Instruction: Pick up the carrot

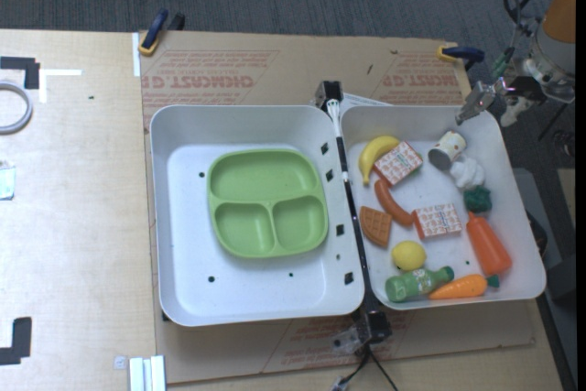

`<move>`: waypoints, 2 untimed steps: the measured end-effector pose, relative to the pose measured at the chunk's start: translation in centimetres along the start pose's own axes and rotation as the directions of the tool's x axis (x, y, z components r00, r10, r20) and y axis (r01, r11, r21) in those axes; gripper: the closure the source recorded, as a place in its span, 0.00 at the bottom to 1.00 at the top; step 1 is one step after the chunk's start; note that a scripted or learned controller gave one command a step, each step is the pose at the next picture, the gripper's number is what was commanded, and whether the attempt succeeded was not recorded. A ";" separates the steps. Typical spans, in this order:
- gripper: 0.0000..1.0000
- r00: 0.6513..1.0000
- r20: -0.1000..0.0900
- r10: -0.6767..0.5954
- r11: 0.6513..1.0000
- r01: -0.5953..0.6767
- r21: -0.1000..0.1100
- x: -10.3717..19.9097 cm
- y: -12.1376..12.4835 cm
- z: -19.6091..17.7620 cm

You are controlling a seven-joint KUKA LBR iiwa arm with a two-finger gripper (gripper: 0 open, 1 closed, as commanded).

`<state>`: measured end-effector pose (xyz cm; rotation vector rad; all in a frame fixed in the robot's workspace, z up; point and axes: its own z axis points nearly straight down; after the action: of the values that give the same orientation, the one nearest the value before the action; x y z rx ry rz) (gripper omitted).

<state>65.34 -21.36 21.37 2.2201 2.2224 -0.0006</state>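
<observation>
- Lying along the near rim of the right bin [513, 188], the carrot [461, 288] points its orange tip leftward, its green end towards the bin's near right corner; nothing grips it
- Touching its tip on the left is a green bottle [417, 284], lying on its side; a lemon [408, 255] sits just above the bottle
- Just above the carrot lies a larger orange-red piece [488, 246], with a dark green broccoli [477, 199] and a white lump [468, 170] beyond it
- Farther left are a waffle [375, 225], a sausage [393, 201], two printed cartons [438, 221] [398, 164], a banana [375, 154] and a small cup [447, 147]
- The left bin [174, 224] holds a green divided plate [267, 202]
- The gripper [482, 101] hovers over the right bin's far right corner, well apart from the carrot; whether its fingers are spread or closed I cannot tell
</observation>
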 end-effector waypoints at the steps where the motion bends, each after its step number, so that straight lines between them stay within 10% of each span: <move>1: 0.00 0.997 0.000 0.080 0.997 -0.080 0.001 5.3 -8.2 2.7; 2: 0.00 1.000 -0.001 -0.018 1.000 0.018 0.001 13.9 -14.6 2.2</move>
<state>50.71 -7.53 19.21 2.2006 2.2434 -0.0008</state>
